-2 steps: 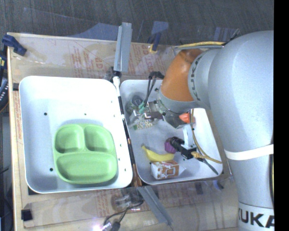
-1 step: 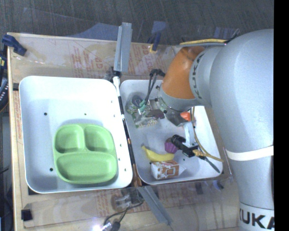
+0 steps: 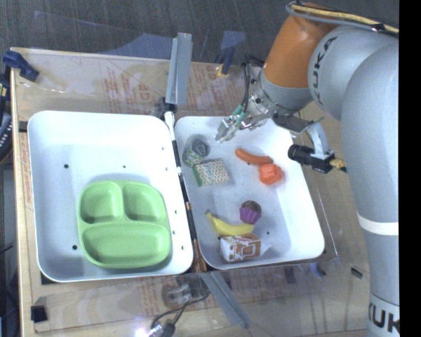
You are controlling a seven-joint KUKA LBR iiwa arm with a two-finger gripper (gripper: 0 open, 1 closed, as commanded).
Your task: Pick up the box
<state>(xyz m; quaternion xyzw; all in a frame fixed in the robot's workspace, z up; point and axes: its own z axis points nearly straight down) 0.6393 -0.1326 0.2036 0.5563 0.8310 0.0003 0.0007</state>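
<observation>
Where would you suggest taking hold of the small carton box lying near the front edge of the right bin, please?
Probably from above. The box lies on its side near the right bin's front wall, with a banana touching its back edge. Those two sides are crowded, so I would close across its left and right ends, which look freer. The gripper is at the bin's far end.

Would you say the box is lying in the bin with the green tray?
No, the box sits in the right bin, beside the banana; the green tray is in the left bin.
</observation>
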